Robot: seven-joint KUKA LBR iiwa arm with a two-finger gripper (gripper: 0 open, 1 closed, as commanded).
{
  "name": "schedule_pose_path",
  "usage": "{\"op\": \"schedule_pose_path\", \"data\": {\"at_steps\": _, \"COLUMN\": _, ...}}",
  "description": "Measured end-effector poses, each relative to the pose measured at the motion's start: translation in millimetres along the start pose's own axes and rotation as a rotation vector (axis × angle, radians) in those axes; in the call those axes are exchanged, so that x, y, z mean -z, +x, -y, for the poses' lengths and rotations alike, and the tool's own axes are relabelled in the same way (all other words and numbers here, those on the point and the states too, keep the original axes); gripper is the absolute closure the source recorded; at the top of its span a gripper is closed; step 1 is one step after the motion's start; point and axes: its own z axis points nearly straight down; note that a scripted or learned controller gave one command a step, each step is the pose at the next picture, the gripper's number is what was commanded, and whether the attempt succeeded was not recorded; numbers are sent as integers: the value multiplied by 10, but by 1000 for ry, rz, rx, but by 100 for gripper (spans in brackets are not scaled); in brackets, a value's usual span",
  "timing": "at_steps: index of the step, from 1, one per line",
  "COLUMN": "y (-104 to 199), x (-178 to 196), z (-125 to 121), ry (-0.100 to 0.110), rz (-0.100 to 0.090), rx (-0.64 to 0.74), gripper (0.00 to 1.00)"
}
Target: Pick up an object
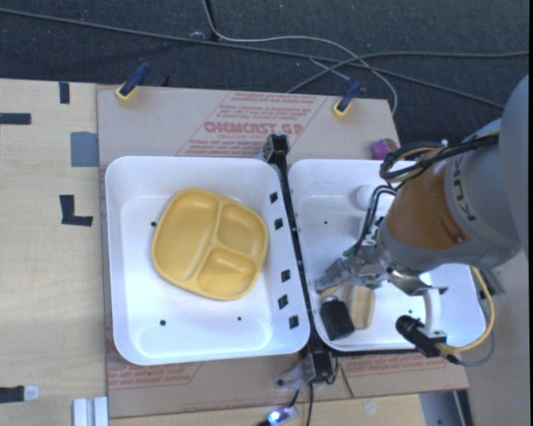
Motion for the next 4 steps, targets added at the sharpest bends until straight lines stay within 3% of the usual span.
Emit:
{"op": "schedule_pose_path", "data": {"at_steps": 1, "y": -1, "x": 97, "z": -6, "ry": 2, "rz": -1, "rx": 1, "gripper": 100}}
{"op": "schedule_pose_path", "data": {"at_steps": 4, "y": -146, "x": 1763, "z": -44, "ry": -6, "rz": 1, "rx": 1, "gripper": 100}}
